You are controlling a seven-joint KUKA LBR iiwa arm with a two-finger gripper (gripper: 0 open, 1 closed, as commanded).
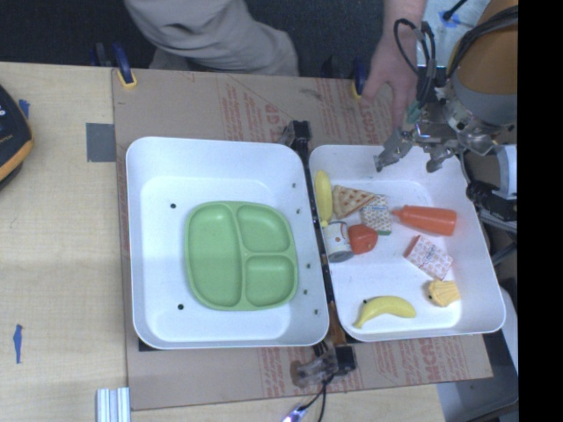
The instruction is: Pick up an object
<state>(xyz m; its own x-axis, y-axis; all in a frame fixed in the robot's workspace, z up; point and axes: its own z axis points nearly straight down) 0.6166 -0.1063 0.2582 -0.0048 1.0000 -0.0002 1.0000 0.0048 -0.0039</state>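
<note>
My claw (412,152) hangs over far edge of right bin (489,310), fingers spread, grasping nothing. Carrot (427,220) lies just nearer than claw, inside same bin, long axis across bin. I judge descent toward carrot comes next.

An orange carrot (426,219) is lying flat near the right bin's (475,319) far right edge. A yellow banana (385,309) is resting by its near edge, beside a small yellow piece (443,293).
</note>
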